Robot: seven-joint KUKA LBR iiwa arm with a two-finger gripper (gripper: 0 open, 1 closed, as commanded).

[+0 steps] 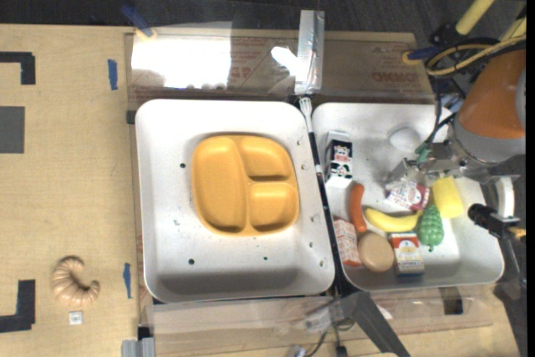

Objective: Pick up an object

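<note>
You are looking down on a tan bench (58,180) with black tape marks, dark floor along the top, and two white bins side by side. The left bin (159,263) holds a yellow divided tray (245,182) at its centre. The right bin (476,259) carries the clutter: a small black-and-white carton (339,157) at 10 o'clock, an orange carrot (358,206) just below it, a banana (391,220) at the middle, a round tan disc (375,252) at 6 o'clock touching a small red-and-white box (407,253), green grapes (430,225) to the right of the banana, and a yellow block (448,197) above the grapes. A crinkled red-and-white packet (406,195) sits just above the banana. The arm (493,109) enters at 3 o'clock and the gripper (424,163) hangs over the packet; you cannot tell how wide it stands or whether it has anything. Out on the bench at 8 o'clock lies a curled pastry (73,280).
</note>
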